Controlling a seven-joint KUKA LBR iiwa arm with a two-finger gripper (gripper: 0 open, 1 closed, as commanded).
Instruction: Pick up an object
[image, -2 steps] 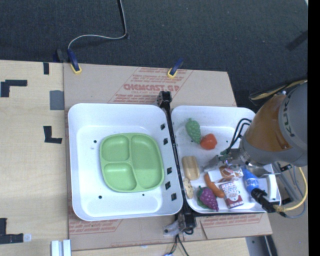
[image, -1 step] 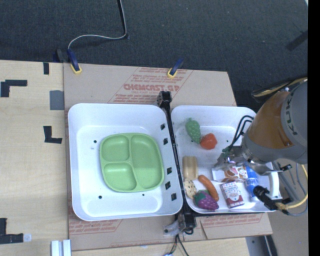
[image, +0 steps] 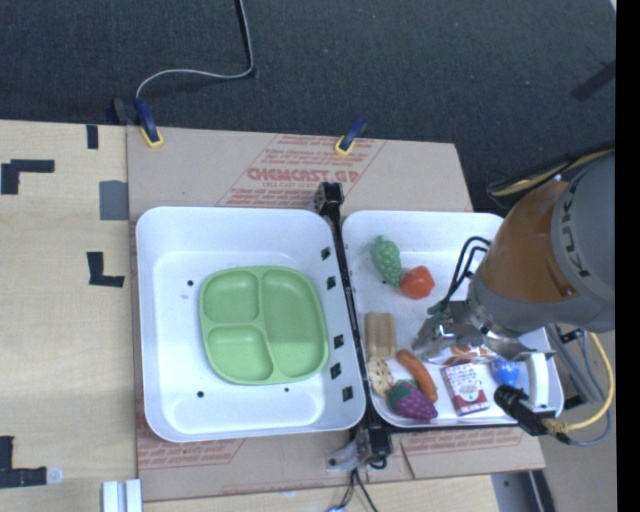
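My gripper (image: 447, 335) hangs over the right bin (image: 440, 222); I cannot tell the jaws' state. The sausage (image: 416, 372) lies just below them, crowded by the box (image: 465, 387), risking a snag.

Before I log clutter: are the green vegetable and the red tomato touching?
Apart. The camera view shows a strip of white bin floor between the green vegetable and the red tomato.
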